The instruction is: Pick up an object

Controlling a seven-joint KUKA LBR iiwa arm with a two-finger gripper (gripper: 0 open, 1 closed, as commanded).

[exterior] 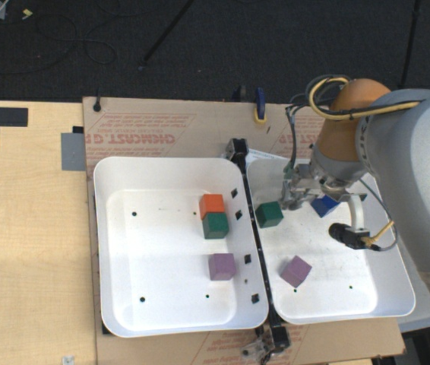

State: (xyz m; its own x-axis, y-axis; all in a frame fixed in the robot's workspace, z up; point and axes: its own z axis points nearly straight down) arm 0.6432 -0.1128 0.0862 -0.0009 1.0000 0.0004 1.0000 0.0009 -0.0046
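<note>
The grey arm (pixel 397 143) overhangs the right bin (pixel 382 299), its gripper (pixel 300 192) just beside a green block (pixel 269 214), a blue block (pixel 324 205) close by; finger state cannot be determined.

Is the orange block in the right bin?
No, the orange block sits in the left bin, touching a green block.
</note>
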